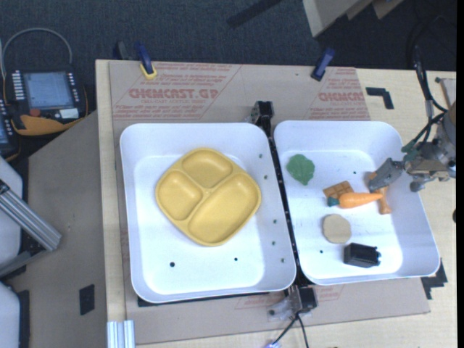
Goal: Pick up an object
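Observation:
The right white bin (pixel 406 140) holds several small items. A green broccoli piece (pixel 300 168) lies near its left wall. An orange carrot (pixel 359 200) lies in the middle beside a small orange-brown block (pixel 336 191). A tan round disc (pixel 336 228) sits below them, and a black block (pixel 360 254) lies near the front wall. My gripper (pixel 384 178) comes in from the right and hangs over the bin's right side, just above and right of the carrot's tip. Nothing shows as held in it.
The left white bin (pixel 138 194) bears a yellow divided plate (pixel 209 195). A black clamp (pixel 262 112) sits between the bins at the back. Both bins rest on a cardboard-covered bench (pixel 217 89). A teach pendant (pixel 45 93) lies off the bench at far left.

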Controlling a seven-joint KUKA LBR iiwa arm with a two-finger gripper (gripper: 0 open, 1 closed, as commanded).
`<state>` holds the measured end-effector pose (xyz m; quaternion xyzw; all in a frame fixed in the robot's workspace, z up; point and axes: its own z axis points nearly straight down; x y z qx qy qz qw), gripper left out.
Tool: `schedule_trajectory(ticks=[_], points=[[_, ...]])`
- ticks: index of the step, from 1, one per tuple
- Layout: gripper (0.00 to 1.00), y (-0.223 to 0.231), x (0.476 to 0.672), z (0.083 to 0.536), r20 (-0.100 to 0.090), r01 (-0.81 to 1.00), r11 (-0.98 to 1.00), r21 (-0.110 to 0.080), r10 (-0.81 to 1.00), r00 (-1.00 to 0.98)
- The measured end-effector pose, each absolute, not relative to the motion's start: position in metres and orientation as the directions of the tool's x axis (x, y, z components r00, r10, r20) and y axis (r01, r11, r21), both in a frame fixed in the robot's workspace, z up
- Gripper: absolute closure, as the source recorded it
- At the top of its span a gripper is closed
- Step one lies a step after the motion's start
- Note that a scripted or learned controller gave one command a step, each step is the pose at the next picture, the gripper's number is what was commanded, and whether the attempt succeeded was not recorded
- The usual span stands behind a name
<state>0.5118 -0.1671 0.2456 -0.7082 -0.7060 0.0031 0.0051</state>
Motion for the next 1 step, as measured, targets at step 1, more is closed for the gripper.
schedule_trajectory(ticks=[1], points=[[0.00,-0.1668,0.5141,0.2509,0.000,1.000,0.000,-0.001,1.000,0.000]])
